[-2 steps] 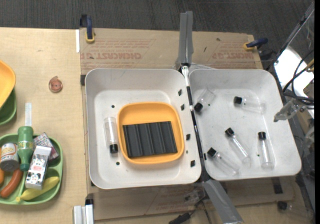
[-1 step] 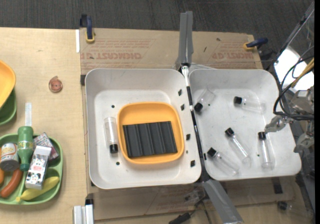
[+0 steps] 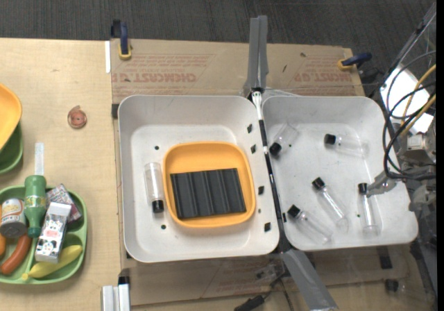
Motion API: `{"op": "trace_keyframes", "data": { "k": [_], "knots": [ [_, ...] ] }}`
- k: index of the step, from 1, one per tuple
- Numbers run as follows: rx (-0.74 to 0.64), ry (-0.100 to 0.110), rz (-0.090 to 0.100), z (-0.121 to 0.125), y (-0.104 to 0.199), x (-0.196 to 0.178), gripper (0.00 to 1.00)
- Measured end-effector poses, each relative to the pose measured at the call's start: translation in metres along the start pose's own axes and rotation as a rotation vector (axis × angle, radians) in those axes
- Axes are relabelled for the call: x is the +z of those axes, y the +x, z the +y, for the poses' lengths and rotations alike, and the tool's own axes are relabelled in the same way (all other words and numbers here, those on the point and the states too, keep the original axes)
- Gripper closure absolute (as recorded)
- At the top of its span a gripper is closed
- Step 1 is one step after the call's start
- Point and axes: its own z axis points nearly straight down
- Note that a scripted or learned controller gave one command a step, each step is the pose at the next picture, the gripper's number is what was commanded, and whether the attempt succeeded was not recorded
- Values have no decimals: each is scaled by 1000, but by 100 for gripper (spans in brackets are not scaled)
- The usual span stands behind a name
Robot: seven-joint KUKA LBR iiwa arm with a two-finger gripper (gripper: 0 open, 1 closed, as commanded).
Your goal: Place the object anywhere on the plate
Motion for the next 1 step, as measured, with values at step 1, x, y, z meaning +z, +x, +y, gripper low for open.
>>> {"op": "trace_keyframes", "data": {
  "k": [1],
  "knots": [
    [-267,1,-1,8,3,-3,0]
  ]
}}
